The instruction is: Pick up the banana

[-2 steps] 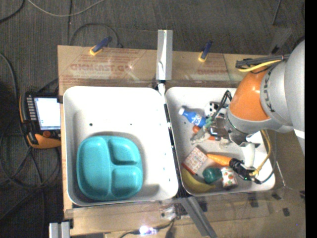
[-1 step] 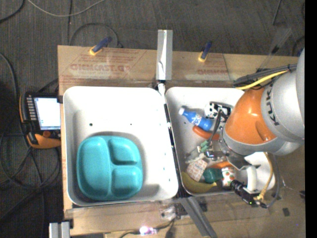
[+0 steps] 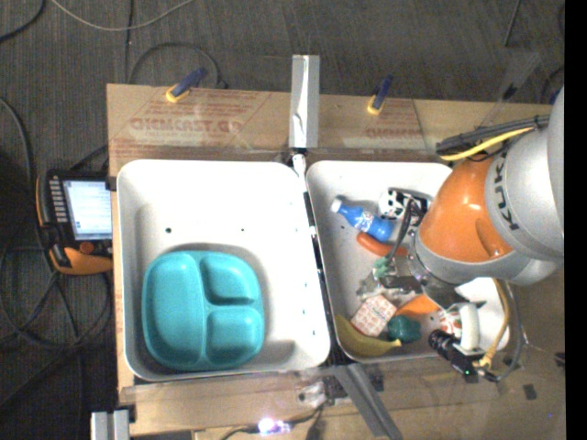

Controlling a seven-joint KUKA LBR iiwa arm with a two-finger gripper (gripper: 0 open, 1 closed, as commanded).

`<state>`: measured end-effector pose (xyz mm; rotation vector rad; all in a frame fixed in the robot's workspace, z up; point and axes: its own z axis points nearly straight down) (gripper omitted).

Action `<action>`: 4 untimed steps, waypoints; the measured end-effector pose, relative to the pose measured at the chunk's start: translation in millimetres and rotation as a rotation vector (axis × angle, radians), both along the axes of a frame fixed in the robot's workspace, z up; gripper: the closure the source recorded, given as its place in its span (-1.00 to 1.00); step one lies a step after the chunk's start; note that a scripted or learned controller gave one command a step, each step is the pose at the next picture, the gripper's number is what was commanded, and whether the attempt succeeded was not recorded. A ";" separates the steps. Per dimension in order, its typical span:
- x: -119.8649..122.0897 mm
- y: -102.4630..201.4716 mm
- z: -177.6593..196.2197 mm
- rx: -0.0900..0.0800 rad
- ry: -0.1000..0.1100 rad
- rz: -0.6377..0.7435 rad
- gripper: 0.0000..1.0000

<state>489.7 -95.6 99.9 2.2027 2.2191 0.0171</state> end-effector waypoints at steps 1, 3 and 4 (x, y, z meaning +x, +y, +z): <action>-1.8 -1.3 -8.9 0.004 0.004 -0.125 1.00; 2.8 -2.2 -10.0 -0.008 0.007 0.338 -1.00; 5.9 -7.0 -9.9 -0.011 0.007 0.594 -1.00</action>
